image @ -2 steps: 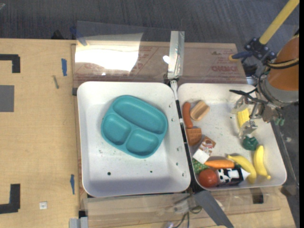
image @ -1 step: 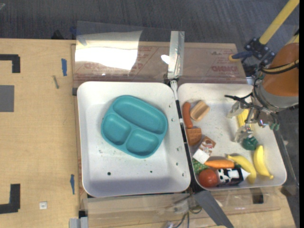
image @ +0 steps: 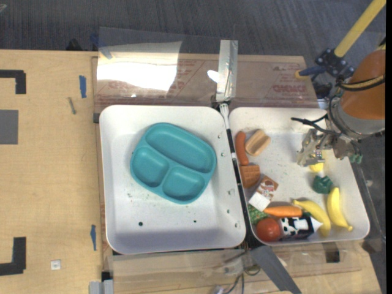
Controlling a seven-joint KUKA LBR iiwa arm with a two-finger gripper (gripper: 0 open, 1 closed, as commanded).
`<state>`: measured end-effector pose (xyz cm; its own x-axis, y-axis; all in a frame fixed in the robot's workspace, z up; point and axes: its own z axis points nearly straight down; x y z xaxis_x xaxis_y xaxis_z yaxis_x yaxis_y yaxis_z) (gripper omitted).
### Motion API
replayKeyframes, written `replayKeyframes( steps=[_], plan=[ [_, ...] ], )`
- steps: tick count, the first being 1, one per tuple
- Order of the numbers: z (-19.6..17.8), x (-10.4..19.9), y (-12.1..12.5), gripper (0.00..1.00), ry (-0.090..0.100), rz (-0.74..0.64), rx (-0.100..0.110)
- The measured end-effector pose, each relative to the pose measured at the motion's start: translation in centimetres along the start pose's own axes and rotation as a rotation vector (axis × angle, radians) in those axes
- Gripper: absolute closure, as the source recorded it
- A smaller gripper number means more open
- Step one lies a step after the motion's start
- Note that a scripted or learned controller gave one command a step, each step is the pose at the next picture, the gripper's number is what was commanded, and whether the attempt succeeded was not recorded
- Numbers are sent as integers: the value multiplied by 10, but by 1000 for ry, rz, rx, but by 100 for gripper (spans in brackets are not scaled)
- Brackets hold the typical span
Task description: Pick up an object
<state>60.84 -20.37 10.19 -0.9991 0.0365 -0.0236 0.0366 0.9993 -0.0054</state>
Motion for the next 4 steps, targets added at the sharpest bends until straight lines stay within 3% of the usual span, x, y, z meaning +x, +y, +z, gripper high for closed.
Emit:
replayKeyframes(
  steps=[1,2,3,4],
  plan=[
    [1,1,1,0,2,0,-1],
    [14,-5,4,0,14,116,-4],
    [0,-10,4,100,-1,114,-1],
    [2,-9,4,0,1,114,-1]
  ],
)
